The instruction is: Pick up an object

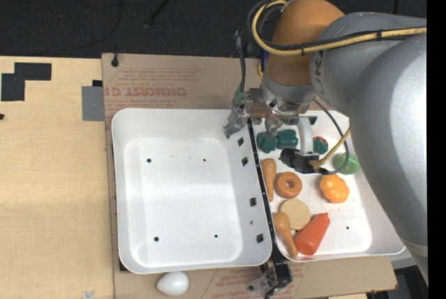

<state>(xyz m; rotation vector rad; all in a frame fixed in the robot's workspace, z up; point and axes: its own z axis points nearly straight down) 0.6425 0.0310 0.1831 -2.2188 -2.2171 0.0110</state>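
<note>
From the camera view above the surface [49, 186], the hand [282, 132] hangs over the far left corner of the right bin [355, 228], close to the wall where the two bins meet. From this slant you cannot tell how far open it is, and nothing can be seen in its hold, so treat the pick as not yet made.

The likeliest target is the teal piece [268, 144], which lies right under the hand, at the far end of the pile. Everything on offer is in that bin. A long orange carrot [268, 172] lies just nearer than the teal piece along the wall. A doughnut [288, 185] sits beside the carrot, and a tan disc [295, 212] is nearer again. A red piece [311, 233] is at the near edge, while an orange pepper [334, 188] and a green ball [346, 164] lie to the right. The left bin [181, 200] offers no target. A white egg [172, 283] lies on the surface outside it, at the near edge.

To do this well, centre over the teal piece before you go down. It is close to the bin wall, so a drift to the left would probably catch the rim. Come down straight and close across its narrow side. Keep clear of the carrot so you do not nudge or pinch two things at once. Lift slowly, and check that the piece rises with the hand before you count it as picked.
</note>
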